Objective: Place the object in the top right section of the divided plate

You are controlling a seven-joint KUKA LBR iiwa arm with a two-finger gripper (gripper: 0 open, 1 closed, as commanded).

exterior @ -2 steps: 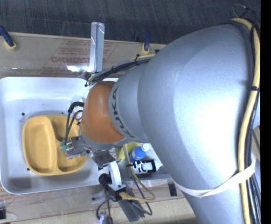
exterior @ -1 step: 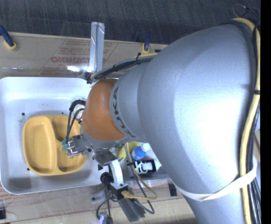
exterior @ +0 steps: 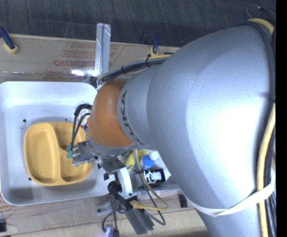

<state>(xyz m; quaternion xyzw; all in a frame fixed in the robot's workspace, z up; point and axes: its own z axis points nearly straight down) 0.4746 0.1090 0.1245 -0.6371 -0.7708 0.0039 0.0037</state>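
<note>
In the camera view the arm (exterior: pixel 192 117) covers the right bin and hangs over the right edge of the yellow divided plate (exterior: pixel 44 152) in the left bin (exterior: pixel 10 102). Whether the gripper holds anything I cannot tell, nor where the object lies, so a release here risks landing in the wrong 1 of the plate's sections. Red mirrored print on the cardboard (exterior: pixel 69 58) along the bench's far edge is too faint to read; dark lettering on the orange band (exterior: pixel 126 117) looks like "KUKA".

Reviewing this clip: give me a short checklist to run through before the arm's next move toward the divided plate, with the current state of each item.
1. Divided plate sits in the left bin: ok, the yellow plate lies flat on the bin floor.
2. Target section can be seen: not ok, the arm covers the plate's right side.
3. Object held in the jaws: cannot tell, the wrist hides them.
4. Large plate compartment free: ok, nothing lies in it.
5. Cables clear of the plate: cannot tell, they hang close over its edge.
6. Other items beside the wrist, a blue-capped one included: ok, apart from the plate.
</note>
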